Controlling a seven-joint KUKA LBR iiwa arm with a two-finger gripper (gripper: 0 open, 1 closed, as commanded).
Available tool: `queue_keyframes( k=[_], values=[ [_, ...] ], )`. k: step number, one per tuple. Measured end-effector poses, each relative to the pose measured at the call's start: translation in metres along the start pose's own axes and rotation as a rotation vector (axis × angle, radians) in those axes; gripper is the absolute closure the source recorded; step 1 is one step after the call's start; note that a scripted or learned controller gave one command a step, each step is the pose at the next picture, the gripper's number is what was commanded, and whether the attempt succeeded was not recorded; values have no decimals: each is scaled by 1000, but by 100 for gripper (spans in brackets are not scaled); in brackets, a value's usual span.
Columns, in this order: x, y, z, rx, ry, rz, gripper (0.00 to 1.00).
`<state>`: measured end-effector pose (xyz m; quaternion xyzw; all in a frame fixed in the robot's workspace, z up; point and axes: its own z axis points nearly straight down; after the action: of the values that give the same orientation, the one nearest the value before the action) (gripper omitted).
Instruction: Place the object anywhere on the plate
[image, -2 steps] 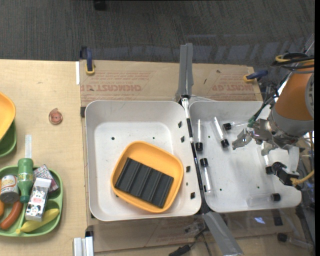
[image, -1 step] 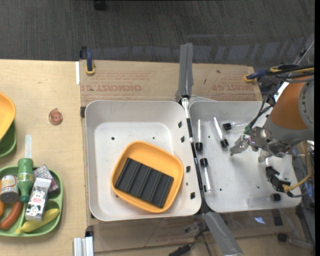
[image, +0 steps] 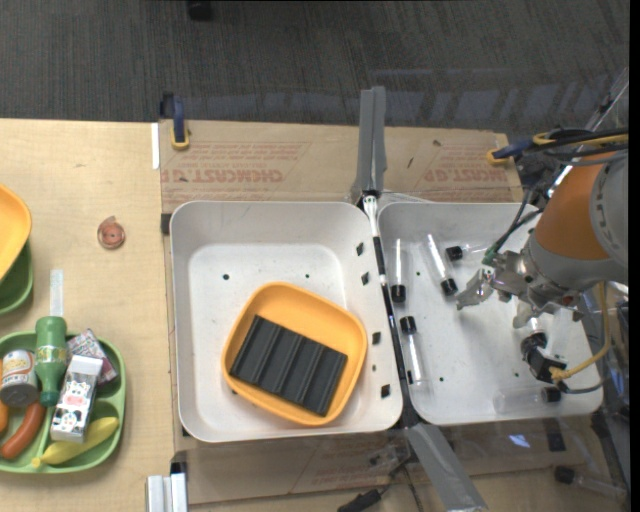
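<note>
A black ribbed rectangular object (image: 289, 365) lies flat on the orange-yellow plate (image: 295, 306) in the left bin (image: 200, 300). It rests slantwise across the plate's middle and lower part. My gripper (image: 472, 293) hangs over the right bin (image: 470, 385), at its upper right, well apart from the plate and the object. I see nothing held in it. The arm's orange band (image: 580, 215) is just above the wrist, at the right edge.
The right bin holds a few clear tubes (image: 436, 258) and small black pieces (image: 449, 287) near the gripper. On the wooden table to the left stand a green tray of toy food (image: 100, 430), an orange bowl (image: 12, 235) and a small pink disc (image: 111, 233).
</note>
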<state>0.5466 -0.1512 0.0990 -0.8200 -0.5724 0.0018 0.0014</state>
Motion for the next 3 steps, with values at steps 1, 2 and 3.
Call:
queue_keyframes(
  k=[1,2,3],
  values=[
    [25,-30,-38,0,0,12,0],
    [28,-60,-51,1,1,101,0],
    [30,-86,-60,1,0,238,0]
  ],
)
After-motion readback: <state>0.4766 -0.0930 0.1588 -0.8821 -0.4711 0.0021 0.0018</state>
